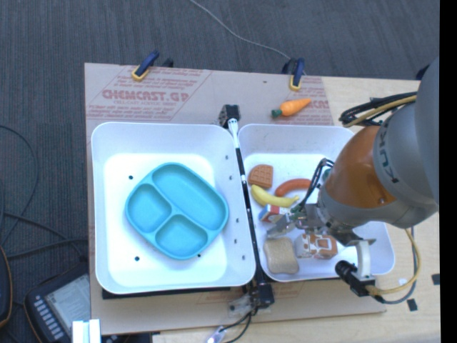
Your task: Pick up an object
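We've got the arm (pixel 378 174) down over the right bin (pixel 318 138), claw (pixel 296 220) sitting among the toy food next to the banana (pixel 275 199), w/ the waffle (pixel 261 175) and hot dog (pixel 293 186) just beyond. Can't tell if the claw's spread or pinching anything tbh. Blue divided plate (pixel 176 210) in the left bin (pixel 118 138), carrot (pixel 293 108) out on the desk (pixel 143 95).

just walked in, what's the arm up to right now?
The arm is reaching into the right bin, with its gripper low among the toy foods: a banana, a sausage, a waffle and a slice of bread. Nothing is visibly held between its fingers. The left bin holds a blue divided plate. A toy carrot lies on the bench outside the bins.
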